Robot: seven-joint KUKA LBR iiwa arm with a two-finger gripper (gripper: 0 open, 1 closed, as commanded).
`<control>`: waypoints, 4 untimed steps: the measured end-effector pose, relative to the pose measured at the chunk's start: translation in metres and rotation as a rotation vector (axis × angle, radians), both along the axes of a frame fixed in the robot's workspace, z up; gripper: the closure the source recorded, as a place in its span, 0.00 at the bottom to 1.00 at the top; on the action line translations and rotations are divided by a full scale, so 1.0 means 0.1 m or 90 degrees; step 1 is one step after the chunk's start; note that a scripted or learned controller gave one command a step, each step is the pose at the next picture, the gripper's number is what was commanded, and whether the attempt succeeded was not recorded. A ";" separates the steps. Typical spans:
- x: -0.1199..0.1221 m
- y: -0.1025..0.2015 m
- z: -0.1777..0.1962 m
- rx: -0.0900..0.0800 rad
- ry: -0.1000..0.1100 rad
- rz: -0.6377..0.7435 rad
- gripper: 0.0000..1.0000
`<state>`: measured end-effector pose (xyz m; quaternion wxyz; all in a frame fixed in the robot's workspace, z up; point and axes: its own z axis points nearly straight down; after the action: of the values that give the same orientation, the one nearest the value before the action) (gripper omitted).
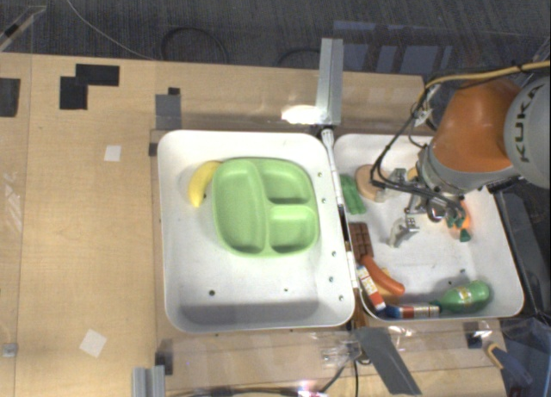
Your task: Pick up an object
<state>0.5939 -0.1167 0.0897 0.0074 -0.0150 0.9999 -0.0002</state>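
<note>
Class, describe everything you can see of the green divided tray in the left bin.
The green divided tray is a light green, matt, plastic-looking dish with rounded corners. Raised ridges split it into three compartments: one long one on its left and two smaller ones on its right. It lies flat and open side up in the upper middle of the left white bin. A yellow banana rests against its upper left edge, partly tucked behind it.
</note>
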 end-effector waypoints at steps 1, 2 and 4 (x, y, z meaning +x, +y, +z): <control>0.05 0.01 0.15 -0.001 -0.011 0.003 1.00; 0.53 -0.53 0.62 -0.002 -0.001 -0.020 1.00; 0.30 -0.84 0.00 -0.001 0.000 -0.030 0.00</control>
<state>0.6239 -0.2010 0.0893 0.0072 0.0085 0.9999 -0.0012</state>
